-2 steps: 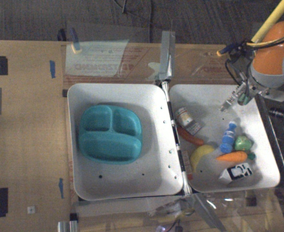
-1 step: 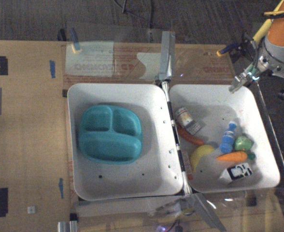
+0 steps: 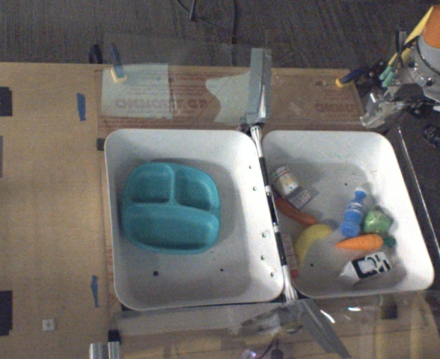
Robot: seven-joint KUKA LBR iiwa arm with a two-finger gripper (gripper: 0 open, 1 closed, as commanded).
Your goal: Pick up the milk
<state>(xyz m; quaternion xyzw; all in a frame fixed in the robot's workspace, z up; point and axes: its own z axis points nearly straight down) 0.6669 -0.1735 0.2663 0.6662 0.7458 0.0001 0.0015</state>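
Note:
The milk (image 3: 370,266) is a small white carton with black patches. It lies near the front right corner of the right bin (image 3: 408,200), just below an orange carrot (image 3: 360,242). My gripper (image 3: 379,109) hangs beyond the bin's far right corner, above the bench and outside the bin, well away from the milk. The arm's orange band (image 3: 437,17) shows at the top right edge.
The right bin also holds a small can (image 3: 291,185), a red chili (image 3: 296,213), a yellow lemon (image 3: 312,239), a blue bottle (image 3: 352,214) and a green item (image 3: 377,221). A teal divided plate (image 3: 171,206) lies in the left bin (image 3: 123,155).

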